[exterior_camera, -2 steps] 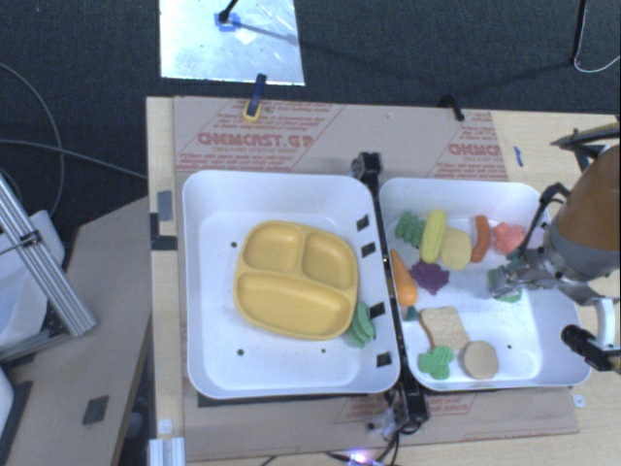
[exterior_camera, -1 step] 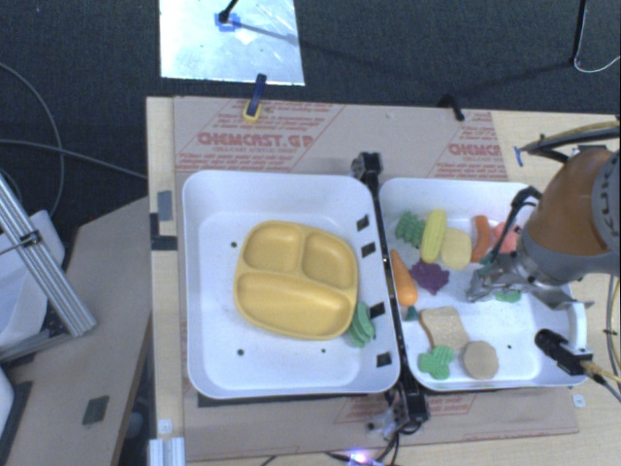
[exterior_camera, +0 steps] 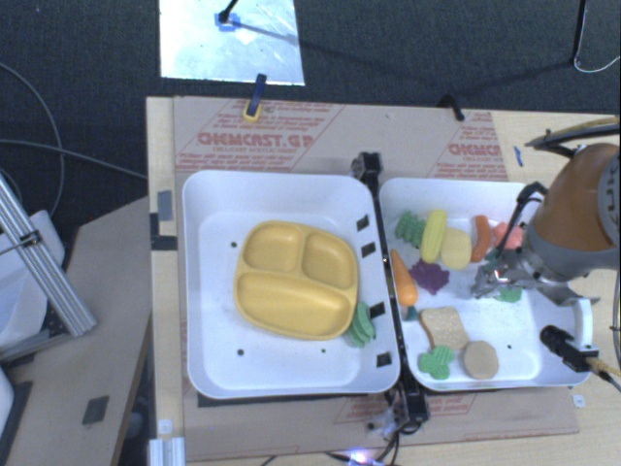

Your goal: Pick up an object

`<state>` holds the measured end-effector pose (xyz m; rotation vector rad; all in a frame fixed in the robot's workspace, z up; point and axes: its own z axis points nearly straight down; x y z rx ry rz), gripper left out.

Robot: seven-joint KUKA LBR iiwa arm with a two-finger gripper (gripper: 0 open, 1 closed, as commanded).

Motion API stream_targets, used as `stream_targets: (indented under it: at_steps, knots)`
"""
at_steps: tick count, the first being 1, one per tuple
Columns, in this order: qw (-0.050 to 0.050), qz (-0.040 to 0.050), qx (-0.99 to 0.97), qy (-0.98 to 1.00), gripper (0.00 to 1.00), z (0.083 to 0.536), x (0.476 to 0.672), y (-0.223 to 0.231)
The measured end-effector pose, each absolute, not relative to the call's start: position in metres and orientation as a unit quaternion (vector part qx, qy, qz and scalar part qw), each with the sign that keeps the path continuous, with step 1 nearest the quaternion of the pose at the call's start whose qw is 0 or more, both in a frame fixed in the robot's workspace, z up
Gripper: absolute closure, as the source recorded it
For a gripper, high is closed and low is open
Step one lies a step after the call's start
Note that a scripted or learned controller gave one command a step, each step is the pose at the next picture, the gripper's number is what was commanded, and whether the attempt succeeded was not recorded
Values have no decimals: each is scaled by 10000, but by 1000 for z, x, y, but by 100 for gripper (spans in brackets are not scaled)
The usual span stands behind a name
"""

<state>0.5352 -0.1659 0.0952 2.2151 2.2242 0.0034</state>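
Camera view is showing the pincer (exterior_camera: 492, 282) hanging low in the right bin (exterior_camera: 456, 190), just beside a small green piece (exterior_camera: 508, 295); whether it is open or closed I cannot tell. Toy foods are crowding that bin: a yellow corn cob (exterior_camera: 434, 235), an orange carrot (exterior_camera: 403, 276), a bread slice (exterior_camera: 444, 326) and a round cookie (exterior_camera: 479, 360). They are looking like light, stiff, smooth plastic, likely slippery, so gripping across a narrow middle seems wisest. A yellow divided plate (exterior_camera: 296, 280) is lying in the left bin (exterior_camera: 281, 187). Red lettering on the tabletop (exterior_camera: 310, 129) is reading "CHEMCAST G P".
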Motion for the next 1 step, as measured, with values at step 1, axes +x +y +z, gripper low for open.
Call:
stream_targets:
  at_steps: [1]
  knots:
    - [54,37,7041,7100,100,185,581,-146]
